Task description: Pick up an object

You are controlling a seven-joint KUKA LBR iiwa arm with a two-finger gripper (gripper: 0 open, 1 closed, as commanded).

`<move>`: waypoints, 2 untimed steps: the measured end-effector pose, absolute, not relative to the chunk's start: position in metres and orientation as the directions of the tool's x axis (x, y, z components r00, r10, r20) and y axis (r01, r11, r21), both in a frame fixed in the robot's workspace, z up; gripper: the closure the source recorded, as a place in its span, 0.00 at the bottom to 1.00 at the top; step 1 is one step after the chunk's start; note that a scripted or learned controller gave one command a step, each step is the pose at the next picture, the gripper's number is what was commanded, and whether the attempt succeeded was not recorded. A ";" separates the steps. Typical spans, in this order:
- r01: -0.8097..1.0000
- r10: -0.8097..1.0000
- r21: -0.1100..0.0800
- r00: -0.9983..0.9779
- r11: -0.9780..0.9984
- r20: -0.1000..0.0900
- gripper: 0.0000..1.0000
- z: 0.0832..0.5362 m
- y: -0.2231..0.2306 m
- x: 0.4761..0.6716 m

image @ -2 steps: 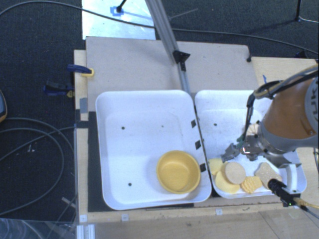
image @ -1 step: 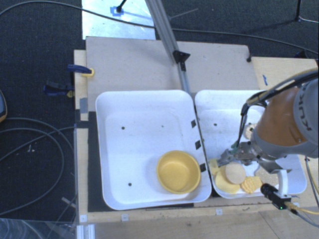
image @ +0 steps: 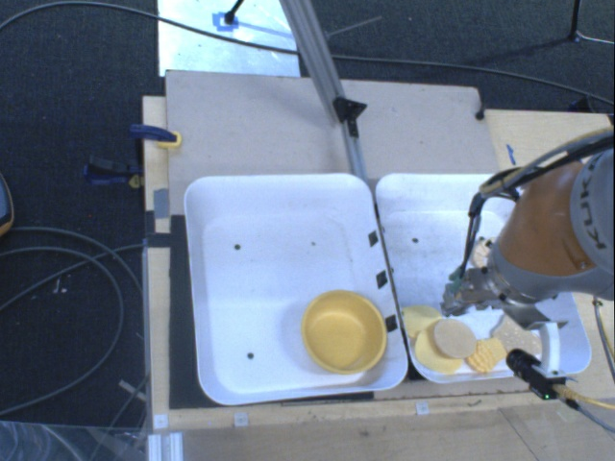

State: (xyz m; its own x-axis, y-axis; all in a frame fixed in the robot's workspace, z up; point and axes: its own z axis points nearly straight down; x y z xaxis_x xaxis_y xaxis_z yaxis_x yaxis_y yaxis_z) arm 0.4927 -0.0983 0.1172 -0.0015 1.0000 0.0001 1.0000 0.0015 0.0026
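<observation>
My gripper [image: 459, 301] hangs low over the near part of the right bin [image: 423, 221], under the arm's orange band. Just in front of it lie a round tan cracker-like disc [image: 454, 337], a pale yellow piece [image: 423, 320] and a waffle-patterned yellow piece [image: 488, 354]. The gripper's tip is right above the far edge of this pile. In the left bin [image: 259, 248] a yellow bowl [image: 343, 330] sits upright near the front right corner.
A slanted metal pole [image: 317, 56] crosses above the bench and ends over the wall between the bins. Cables lie on the dark floor at left. A blue-and-yellow clamp [image: 154, 135] grips the bench's left edge.
</observation>
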 end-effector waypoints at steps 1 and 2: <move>1.000 1.000 0.009 -0.006 0.006 -0.002 1.00 0.180 -0.099 0.501; 1.000 1.000 0.008 -0.006 0.006 -0.002 1.00 0.233 -0.099 0.503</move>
State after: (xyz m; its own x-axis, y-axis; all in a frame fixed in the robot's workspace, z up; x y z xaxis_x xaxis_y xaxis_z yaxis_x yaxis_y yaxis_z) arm 0.5033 -0.0993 0.2330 -0.0055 1.0000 -0.0016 1.0000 0.0056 0.0079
